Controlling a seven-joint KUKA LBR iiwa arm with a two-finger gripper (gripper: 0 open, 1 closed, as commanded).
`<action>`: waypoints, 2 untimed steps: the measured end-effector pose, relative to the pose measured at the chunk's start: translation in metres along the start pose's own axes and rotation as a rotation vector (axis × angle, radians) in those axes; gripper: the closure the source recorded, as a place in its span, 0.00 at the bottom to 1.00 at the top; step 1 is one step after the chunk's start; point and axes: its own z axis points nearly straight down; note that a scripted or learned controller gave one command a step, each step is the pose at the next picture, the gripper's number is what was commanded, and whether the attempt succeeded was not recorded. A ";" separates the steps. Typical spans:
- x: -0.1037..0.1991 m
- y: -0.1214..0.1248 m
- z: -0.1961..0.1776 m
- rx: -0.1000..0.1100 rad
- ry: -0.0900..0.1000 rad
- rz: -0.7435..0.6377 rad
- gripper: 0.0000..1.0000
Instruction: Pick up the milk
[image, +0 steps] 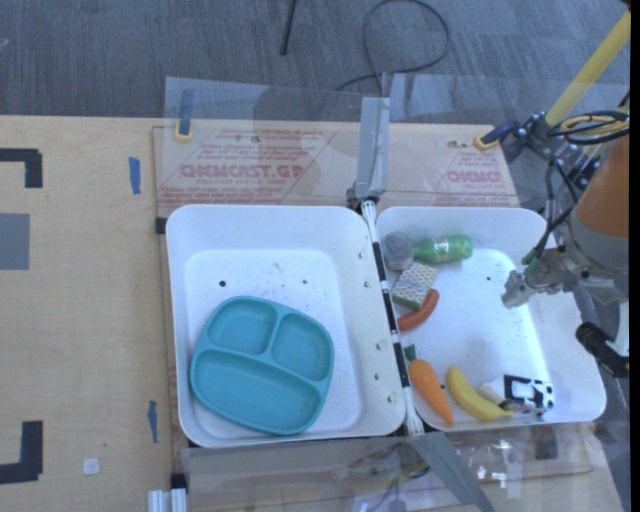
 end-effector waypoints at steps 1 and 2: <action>0.000 0.000 0.000 0.001 0.000 -0.001 0.00; -0.038 -0.065 0.077 0.001 0.006 0.008 0.00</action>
